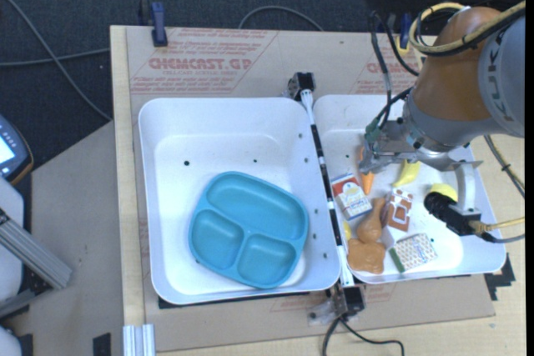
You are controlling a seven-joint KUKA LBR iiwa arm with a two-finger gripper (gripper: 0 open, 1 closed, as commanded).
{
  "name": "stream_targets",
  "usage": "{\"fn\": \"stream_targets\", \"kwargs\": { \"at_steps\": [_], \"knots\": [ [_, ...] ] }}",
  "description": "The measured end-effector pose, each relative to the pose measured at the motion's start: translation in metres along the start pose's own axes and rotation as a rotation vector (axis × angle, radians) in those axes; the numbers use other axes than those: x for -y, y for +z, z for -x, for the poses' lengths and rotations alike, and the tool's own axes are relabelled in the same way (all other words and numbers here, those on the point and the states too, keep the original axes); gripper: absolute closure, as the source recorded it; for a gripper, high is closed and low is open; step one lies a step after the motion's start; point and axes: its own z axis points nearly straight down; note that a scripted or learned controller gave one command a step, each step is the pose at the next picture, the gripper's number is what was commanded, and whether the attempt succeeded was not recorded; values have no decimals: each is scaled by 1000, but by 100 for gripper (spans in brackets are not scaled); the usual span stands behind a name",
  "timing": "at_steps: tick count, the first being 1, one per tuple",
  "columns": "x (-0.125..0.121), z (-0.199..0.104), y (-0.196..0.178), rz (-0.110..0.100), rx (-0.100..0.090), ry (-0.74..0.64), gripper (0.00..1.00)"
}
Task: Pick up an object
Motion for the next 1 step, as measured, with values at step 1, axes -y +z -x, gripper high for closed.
{"fn": "stream_targets", "kwargs": {
  "at_steps": [1],
  "knots": [
    [2,7,6,-10,3,11,0]
  ]
}}
